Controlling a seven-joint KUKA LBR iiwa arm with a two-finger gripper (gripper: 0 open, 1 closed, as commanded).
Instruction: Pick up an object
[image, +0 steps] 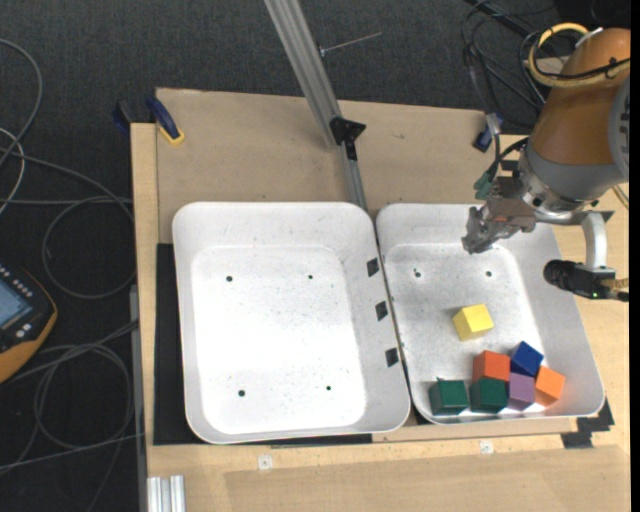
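Hovering above the right bin (560, 290), the hand (481, 236) is sitting beyond the yellow block (473, 320); its grip is unreadable.

Gripper (480, 236): I see it over the far edge of the right bin (575, 330), but its fingertips are a dark blur — I cannot tell their spacing.
Arm (585, 110): cut off by the right and top picture edges.
Purple block (522, 389): partly covered by the blue block (527, 357) in the near right corner cluster.
Orange block (490, 366): its lower part sits behind a green block (489, 394).
Handheld device (18, 320): cropped by the left edge — I can't read its screen.
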